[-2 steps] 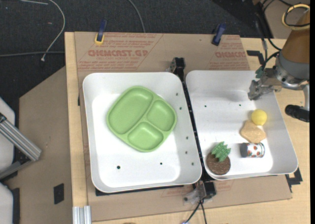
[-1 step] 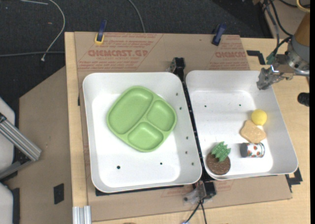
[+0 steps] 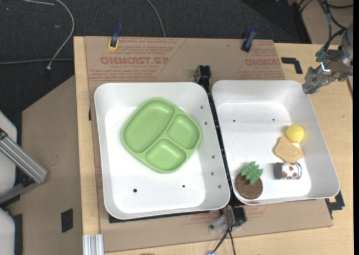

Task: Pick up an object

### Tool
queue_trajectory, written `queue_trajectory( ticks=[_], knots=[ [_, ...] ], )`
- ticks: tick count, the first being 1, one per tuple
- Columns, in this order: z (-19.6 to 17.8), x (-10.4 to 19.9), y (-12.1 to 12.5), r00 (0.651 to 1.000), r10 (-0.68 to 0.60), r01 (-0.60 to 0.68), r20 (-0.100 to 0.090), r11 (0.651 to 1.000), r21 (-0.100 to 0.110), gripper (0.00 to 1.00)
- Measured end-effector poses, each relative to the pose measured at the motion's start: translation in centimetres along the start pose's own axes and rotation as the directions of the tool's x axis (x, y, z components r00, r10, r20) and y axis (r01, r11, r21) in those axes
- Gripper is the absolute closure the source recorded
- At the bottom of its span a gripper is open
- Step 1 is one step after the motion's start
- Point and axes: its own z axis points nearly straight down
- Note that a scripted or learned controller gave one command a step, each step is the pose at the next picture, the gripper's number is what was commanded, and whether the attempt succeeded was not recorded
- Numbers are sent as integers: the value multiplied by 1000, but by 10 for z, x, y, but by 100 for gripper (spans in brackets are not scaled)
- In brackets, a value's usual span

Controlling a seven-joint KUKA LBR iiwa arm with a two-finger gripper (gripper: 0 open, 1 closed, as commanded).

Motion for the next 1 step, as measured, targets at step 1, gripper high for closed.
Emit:
queue_trajectory(
  ticks=[1],
  knots=[
    [-35,0,1,1000,0,0,0,1000,2,100]
  ],
)
